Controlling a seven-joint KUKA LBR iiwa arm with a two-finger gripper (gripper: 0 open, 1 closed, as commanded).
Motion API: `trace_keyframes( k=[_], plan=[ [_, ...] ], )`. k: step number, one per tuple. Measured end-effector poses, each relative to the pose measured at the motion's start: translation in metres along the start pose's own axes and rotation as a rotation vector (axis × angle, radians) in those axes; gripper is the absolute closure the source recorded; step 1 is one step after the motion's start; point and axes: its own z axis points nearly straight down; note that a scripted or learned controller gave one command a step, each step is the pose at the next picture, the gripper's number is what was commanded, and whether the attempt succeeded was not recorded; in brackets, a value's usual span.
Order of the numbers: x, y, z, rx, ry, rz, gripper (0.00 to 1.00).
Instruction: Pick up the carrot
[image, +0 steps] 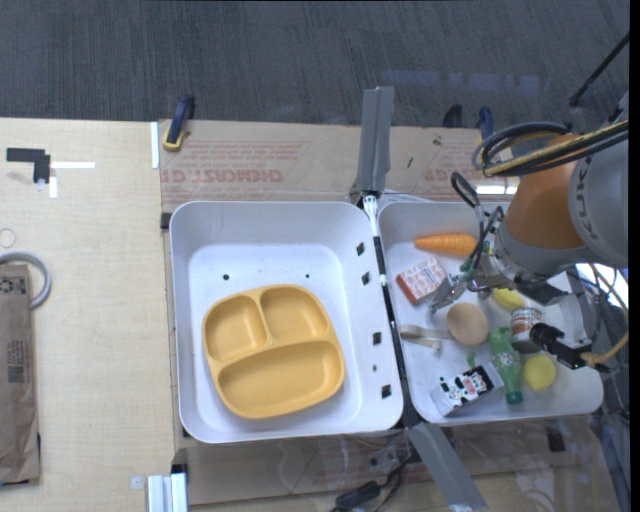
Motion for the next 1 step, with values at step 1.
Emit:
trace_keyframes(
  k=[1],
  plan=[
    [-0.0622, -0.0032, -0.0744, 0.0, -0.001, 0.045, 0.0]
  ],
)
